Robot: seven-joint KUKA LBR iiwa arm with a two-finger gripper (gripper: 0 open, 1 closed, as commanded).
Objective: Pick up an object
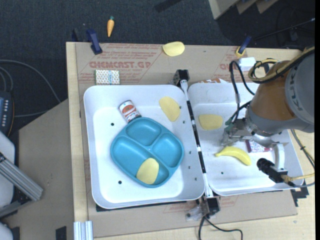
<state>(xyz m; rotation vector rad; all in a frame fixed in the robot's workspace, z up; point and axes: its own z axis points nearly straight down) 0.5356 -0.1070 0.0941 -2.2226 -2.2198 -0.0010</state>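
Observation:
In the right bin (235,181), a yellow banana (234,155) lies near the middle, and a flat yellow oval piece (210,121) rests toward the bin's upper left. My gripper (231,134) hangs low over this bin, between the two and just above the banana's left end. The grey arm and its orange band (272,101) reach in from the right. A pink and white packet (260,146) pokes out from under the wrist. I see nothing held in the gripper.
The left bin (95,149) holds a blue divided plate (145,144) with a yellow piece (148,171) in it, a small can (129,111) and another yellow oval (170,108). On the bench behind lie a yellow disc (173,48) and a patterned packet (107,76). Cables (240,84) trail over the right bin's back.

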